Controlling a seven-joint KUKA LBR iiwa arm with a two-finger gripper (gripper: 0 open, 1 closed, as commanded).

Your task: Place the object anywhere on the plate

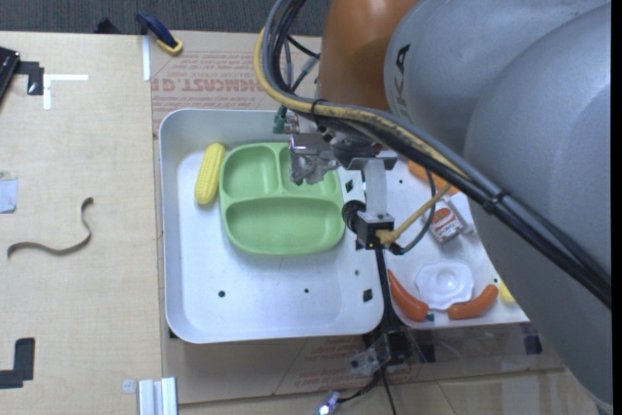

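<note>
Two white bins sit side by side: a left bin and a right bin. The left bin holds one green plate with three compartments, and one yellow corn cob. The right bin holds two orange carrots, one white lid, and one small red and white packet. One arm reaches over both.

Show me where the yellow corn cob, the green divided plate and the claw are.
yellow corn cob [208, 173], camera view, mid-cob.
green divided plate [282, 226], camera view, large compartment floor.
claw [309, 168], camera view, between fingertips.
</note>
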